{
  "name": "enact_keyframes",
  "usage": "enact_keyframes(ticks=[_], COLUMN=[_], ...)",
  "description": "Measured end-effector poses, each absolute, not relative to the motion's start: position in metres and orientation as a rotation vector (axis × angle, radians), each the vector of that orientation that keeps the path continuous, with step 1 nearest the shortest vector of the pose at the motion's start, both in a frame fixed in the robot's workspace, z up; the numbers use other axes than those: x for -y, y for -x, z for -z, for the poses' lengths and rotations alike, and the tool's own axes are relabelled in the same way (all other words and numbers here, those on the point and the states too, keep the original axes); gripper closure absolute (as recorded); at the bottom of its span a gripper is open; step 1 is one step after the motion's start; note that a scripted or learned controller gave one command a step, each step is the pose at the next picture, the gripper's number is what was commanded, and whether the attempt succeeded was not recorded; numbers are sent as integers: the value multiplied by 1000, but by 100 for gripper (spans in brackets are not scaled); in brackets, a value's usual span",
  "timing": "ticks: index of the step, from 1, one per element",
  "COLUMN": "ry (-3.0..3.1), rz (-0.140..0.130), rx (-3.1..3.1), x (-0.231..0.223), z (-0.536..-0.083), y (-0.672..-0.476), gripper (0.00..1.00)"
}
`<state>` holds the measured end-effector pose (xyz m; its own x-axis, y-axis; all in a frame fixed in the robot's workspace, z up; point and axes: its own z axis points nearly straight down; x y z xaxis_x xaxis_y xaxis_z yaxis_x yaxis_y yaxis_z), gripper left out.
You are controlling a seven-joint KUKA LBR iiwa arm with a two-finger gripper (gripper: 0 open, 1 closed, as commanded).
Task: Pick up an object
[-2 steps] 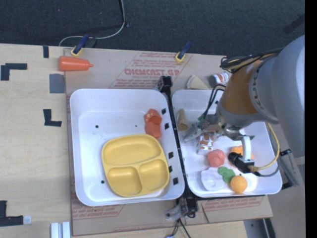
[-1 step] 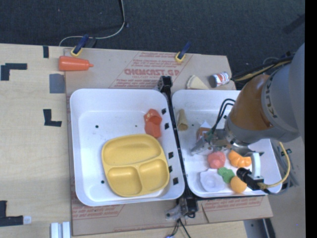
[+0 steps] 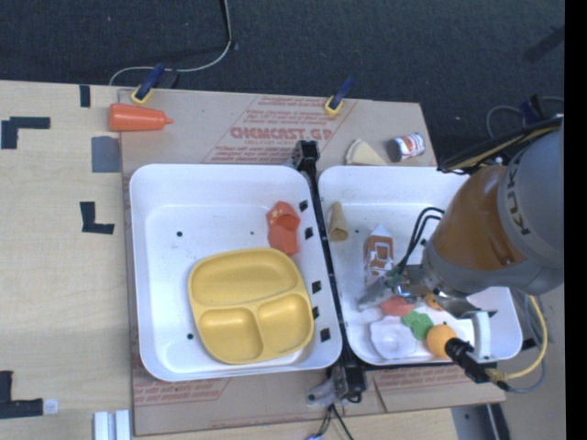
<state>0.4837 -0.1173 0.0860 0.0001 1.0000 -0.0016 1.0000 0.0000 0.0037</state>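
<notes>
My gripper is low in the right bin, reaching in from the right under the grey arm with its orange band. It hangs over a cluster of small objects: a brown and white packet just above it, a red piece, a green piece, an orange ball and a white cup-like item below it. A tan cone lies by the bin's left wall. Nothing is visibly held.
The left bin holds a yellow divided plate and a red-orange object. Outside the bins, an orange cone-shaped item, a tan wedge and a small can lie on the cardboard.
</notes>
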Motion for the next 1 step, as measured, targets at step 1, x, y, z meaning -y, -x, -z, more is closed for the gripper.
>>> enact_keyframes(ticks=[1], ry=[-2219], rz=[-2], rx=[-2220], x=[117], z=[-96], y=[-485], gripper=[100])
